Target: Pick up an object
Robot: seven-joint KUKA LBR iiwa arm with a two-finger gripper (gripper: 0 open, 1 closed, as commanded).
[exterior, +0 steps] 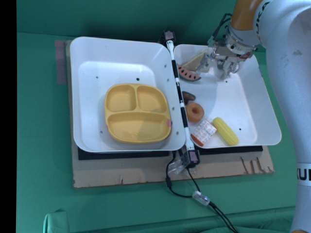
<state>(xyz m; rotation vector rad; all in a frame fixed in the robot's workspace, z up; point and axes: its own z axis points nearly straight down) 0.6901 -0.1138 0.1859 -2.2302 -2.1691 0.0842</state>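
My gripper (217, 68) hovers over the far part of the right bin (252, 106), open, with nothing between its fingers. Its left finger stands close to a tan wedge-shaped piece (194, 60) that leans at the bin's far left corner. A watermelon slice (188, 74) lies just in front of that wedge. Further forward along the bin's left side sit a dark brown piece (187, 96), a glazed donut (195, 112), a white and red packet (204, 132) and a yellow corn cob (226, 131).
The left bin (92, 72) holds a yellow divided plate (137, 113). A black-and-white rod (177, 89) runs along the seam between the bins. Cables (194, 191) trail off the cardboard base at the front. The arm (286, 57) descends from the upper right.
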